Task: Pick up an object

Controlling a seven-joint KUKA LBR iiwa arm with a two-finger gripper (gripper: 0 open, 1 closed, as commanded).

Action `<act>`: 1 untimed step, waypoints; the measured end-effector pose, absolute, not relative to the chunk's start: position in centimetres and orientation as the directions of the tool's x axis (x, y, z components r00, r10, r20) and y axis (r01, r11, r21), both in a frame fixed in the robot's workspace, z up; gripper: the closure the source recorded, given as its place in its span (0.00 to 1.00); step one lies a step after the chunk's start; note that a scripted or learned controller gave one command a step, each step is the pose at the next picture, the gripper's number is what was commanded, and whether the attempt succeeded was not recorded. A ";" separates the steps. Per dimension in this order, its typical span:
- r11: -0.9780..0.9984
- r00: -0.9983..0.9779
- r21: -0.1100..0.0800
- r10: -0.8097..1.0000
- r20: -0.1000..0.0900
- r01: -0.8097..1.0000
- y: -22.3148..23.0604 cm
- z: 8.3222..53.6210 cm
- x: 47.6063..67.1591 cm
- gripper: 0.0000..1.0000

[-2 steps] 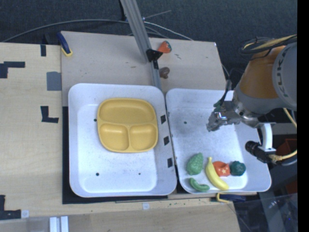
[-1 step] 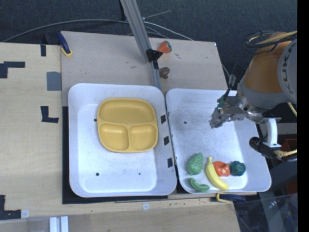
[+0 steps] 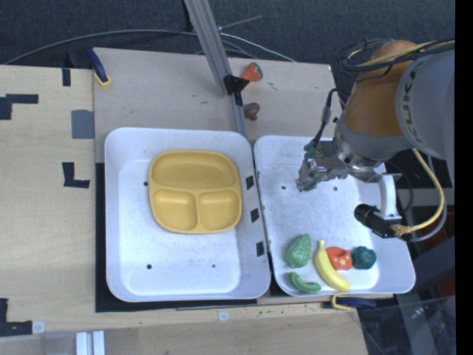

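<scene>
My gripper [image 3: 306, 181] hangs over the upper middle of the right bin [image 3: 281, 198], above bare white floor. I see nothing between its fingers. The toy food lies together at the bin's front: a green leafy vegetable [image 3: 298, 251], a yellow banana [image 3: 328, 266], a red tomato [image 3: 339, 257], a dark green round piece [image 3: 363, 257] and a small green pod [image 3: 304, 282]. The gripper is well behind them, up the view.
A yellow divided plate [image 3: 196, 191] lies in the left bin [image 3: 118, 272]. A grey pole [image 3: 211, 35] rises behind the bins, with a small red and orange object [image 3: 253, 71] beside it. Black cables and a connector [image 3: 373, 222] hang off the arm at right.
</scene>
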State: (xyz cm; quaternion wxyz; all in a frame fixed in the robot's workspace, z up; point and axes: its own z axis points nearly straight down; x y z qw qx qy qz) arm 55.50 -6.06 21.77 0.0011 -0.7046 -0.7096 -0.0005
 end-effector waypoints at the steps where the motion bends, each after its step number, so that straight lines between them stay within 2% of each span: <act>1: 0.009 -0.009 -0.002 1.000 0.002 1.000 -0.2 21.2 57.0 1.00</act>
